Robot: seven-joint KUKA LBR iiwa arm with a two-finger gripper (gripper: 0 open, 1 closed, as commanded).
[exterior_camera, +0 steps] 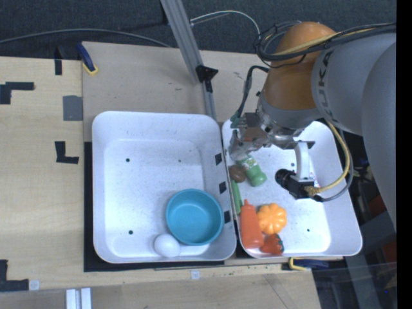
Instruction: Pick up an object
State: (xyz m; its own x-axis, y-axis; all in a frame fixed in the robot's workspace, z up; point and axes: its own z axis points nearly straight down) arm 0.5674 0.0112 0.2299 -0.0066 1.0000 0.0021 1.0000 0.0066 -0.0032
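My gripper (244, 148) hangs over the upper left part of the right bin (335, 237), close to the wall it shares with the left bin. Just below it lie a small green bottle-like object (255, 174) and a brown rounded piece (237, 171), side by side. The gripper's tip overlaps their upper ends in this view, and I cannot tell whether it touches either. Further toward the front lie a thin green stick-shaped vegetable (236, 197), an orange-red carrot-like piece (250, 224), an orange pumpkin (271, 218) and a small red piece (273, 244).
The left bin (129, 147) holds a blue bowl (193, 215) and a white ball (167, 244) at its front edge. A grey pole (187, 37) slants across the back. A black fitting with a yellow cable (297, 182) hangs off the wrist above the right bin.
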